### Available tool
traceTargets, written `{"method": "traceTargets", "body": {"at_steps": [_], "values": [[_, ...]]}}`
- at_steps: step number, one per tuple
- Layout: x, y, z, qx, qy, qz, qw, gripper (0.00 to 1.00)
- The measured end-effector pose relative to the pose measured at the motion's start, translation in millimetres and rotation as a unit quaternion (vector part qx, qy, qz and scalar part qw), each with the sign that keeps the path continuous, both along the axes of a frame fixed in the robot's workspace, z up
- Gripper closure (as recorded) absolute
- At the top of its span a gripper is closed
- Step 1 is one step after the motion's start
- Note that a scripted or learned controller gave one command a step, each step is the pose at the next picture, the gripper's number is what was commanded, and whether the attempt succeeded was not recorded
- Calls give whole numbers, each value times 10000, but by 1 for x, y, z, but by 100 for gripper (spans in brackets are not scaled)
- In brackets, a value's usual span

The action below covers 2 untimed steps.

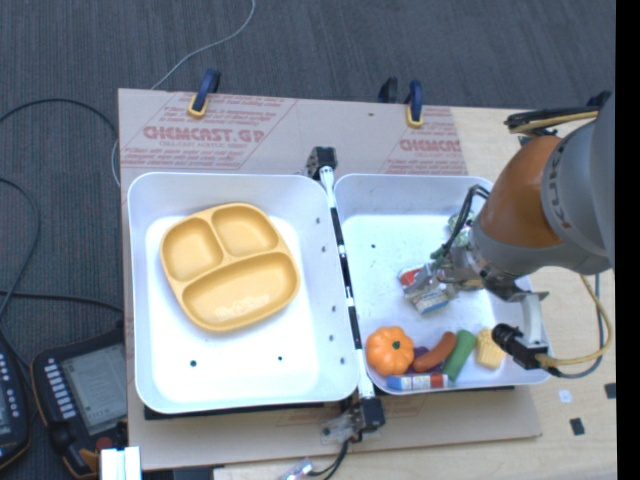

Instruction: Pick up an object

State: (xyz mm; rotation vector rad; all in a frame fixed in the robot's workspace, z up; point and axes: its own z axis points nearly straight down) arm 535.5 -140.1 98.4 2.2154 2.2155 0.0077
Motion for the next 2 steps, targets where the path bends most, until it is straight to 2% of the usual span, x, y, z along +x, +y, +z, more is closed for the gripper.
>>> {"method": "traceTargets", "body": {"at_steps": [1,2], "values": [[-44,69,86,13,47,6,10000,100],[-51,101,98,13,39,7,10000,100]]}}
